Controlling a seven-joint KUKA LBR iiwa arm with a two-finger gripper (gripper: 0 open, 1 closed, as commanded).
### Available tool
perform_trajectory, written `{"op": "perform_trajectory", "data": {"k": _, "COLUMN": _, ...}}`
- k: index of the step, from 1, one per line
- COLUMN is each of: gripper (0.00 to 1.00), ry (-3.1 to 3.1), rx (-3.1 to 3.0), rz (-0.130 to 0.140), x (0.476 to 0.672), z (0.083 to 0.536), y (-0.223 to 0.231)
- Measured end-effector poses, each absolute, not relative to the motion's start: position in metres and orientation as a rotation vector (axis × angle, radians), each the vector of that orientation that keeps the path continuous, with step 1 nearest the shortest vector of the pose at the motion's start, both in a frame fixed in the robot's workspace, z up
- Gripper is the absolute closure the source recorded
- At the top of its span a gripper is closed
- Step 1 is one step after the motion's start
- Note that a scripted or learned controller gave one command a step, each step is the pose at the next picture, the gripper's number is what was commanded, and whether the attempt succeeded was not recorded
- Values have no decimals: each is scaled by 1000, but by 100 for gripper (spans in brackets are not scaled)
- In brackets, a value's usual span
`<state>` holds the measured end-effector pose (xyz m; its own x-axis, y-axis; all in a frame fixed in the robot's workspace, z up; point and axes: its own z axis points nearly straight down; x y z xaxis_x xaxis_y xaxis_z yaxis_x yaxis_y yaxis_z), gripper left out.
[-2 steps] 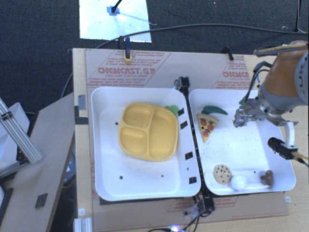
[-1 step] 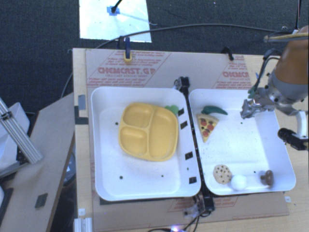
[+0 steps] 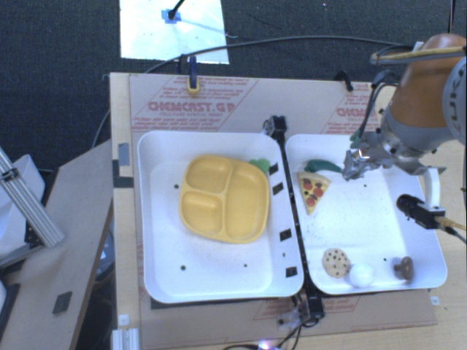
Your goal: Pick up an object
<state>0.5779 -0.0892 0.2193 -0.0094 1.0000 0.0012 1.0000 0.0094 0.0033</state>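
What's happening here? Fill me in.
A robot arm reaches in from the right over the right bin, its gripper low near the bin's far edge, beside a green piece and just past the pizza slice. Nothing is visibly in its grasp. A cookie, a white ball and a small brown item lie along the near edge. The left bin holds a yellow divided plate.

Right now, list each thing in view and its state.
Gripper: hovering over the right bin, nothing visibly held.
Pizza slice: flat in right bin.
Cookie: flat, touching white ball.
Yellow plate: upright in left bin.
Green thing: partly hidden behind plate.
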Motion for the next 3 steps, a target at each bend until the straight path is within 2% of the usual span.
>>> {"op": "perform_trajectory", "data": {"k": 1, "gripper": 100, "ry": 2233, "rx": 2210, "rz": 4, "x": 563, "z": 229, "y": -30}}
{"op": "perform_trajectory", "data": {"k": 3, "gripper": 100, "ry": 2235, "rx": 2210, "rz": 4, "x": 546, "z": 224, "y": 76}}
